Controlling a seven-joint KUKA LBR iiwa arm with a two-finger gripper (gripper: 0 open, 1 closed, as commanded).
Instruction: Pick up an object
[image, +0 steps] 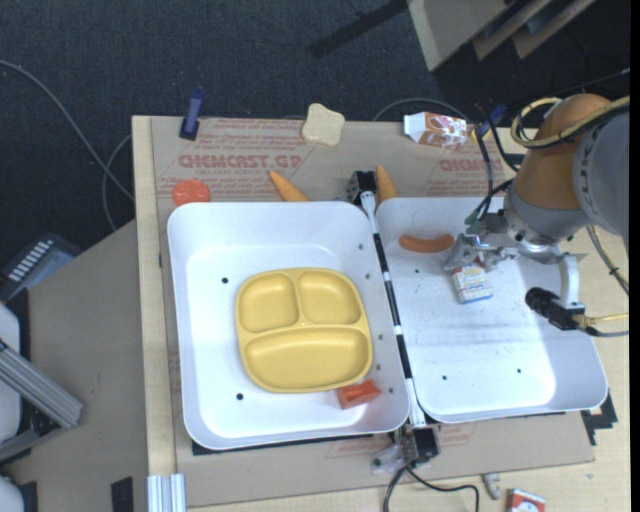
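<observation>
Partly tool-hidden (480, 252): small carton (473, 287).

A grey arm (608, 170) is seen, banded in orange above the wrist, with yellow and black cables looped alongside; a metallic wrist assembly is faintly discernible.

Bright even overhead light, soft shadows, mild grain, slight softness
</observation>
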